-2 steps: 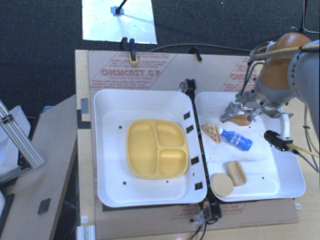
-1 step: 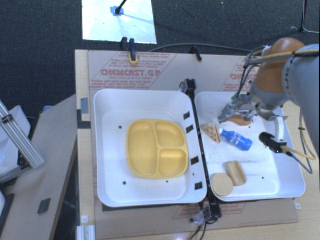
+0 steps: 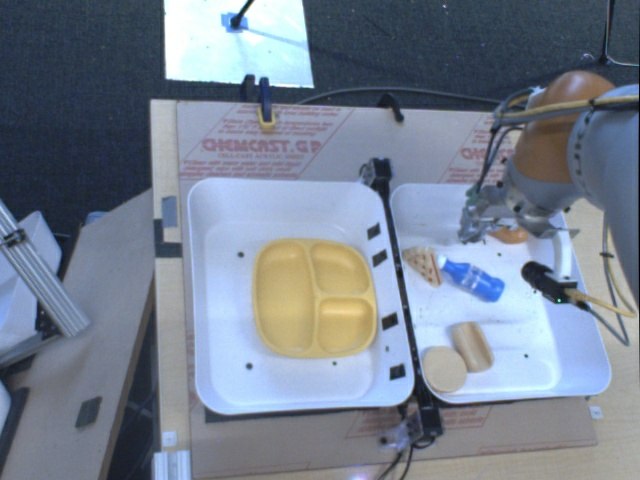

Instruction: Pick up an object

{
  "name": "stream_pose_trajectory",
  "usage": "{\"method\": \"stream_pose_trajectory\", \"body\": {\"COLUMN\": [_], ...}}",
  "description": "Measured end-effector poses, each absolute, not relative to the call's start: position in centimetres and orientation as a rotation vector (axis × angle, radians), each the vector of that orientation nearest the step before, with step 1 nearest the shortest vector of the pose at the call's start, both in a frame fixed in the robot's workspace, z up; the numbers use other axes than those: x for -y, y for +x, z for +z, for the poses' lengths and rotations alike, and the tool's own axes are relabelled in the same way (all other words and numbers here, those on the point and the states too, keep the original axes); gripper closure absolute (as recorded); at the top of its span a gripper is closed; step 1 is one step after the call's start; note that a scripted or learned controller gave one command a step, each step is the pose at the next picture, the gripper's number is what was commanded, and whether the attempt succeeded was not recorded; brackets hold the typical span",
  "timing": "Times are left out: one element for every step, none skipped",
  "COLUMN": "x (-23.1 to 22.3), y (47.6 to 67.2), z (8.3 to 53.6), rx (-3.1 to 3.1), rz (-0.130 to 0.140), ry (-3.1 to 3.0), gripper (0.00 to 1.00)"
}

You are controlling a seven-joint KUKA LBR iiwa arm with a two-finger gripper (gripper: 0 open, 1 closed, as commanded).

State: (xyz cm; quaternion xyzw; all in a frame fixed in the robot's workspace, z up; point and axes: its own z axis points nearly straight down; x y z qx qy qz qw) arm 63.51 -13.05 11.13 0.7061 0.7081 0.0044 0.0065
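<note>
My gripper (image 3: 480, 224) hangs low over the back of the right bin (image 3: 580, 368), reaching in from the right on the grey arm with the orange band. Just right of its tip lies a small orange piece (image 3: 513, 235), partly hidden by the arm. A blue bottle (image 3: 473, 279) lies on its side a little in front of the gripper. To the bottle's left lies a tan wedge-shaped piece (image 3: 423, 265). Near the bin's front sit a tan block (image 3: 472, 346) and a round tan disc (image 3: 444, 369). Nothing can be made out between the fingers.
A yellow divided plate (image 3: 313, 296) lies in the middle of the left bin (image 3: 220, 218). A black divider with clips (image 3: 392, 288) separates the bins. A black part on a white bracket (image 3: 548, 281) sticks out below the wrist, over the right bin's right side.
</note>
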Motion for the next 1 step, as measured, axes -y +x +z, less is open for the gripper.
{"method": "stream_pose_trajectory", "body": {"x": [13.13], "y": [63.32], "z": [15.56], "rx": [-2.222], "rz": [0.005], "ry": [2.215], "gripper": [1.00]}}
